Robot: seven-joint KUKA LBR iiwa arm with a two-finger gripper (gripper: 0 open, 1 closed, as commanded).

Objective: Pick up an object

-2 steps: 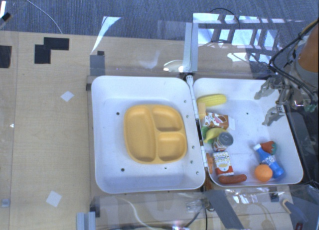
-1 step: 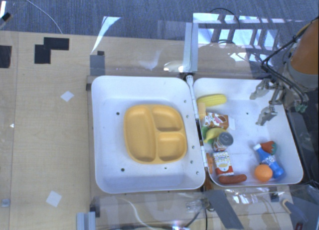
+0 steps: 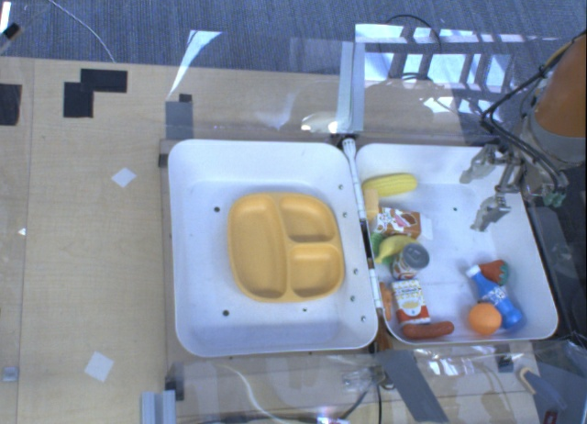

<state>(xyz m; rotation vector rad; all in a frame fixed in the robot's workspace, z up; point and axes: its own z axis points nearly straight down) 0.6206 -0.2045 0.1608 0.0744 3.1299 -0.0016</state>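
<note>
My gripper [image 3: 482, 192] hangs over the upper right part of the right bin [image 3: 447, 179], open, with nothing between its fingers. Below it, near the bin's lower right corner, lie a blue bottle [image 3: 496, 297], an orange [image 3: 484, 319] and a small red item [image 3: 495, 271]. Along the bin's left side sit a corn cob [image 3: 390, 185], a red-and-white packet [image 3: 397, 222], a banana [image 3: 389, 247], a small can [image 3: 415, 256], a red carton [image 3: 411, 300] and a sausage [image 3: 426, 329]. All of these objects are apart from the gripper.
The left bin [image 3: 197, 229] holds a yellow divided plate [image 3: 285, 246]. The arm [image 3: 559, 106] with its cables enters from the upper right. A metal divider [image 3: 347, 92] stands behind the bins. Bare white floor shows in the middle of the right bin.
</note>
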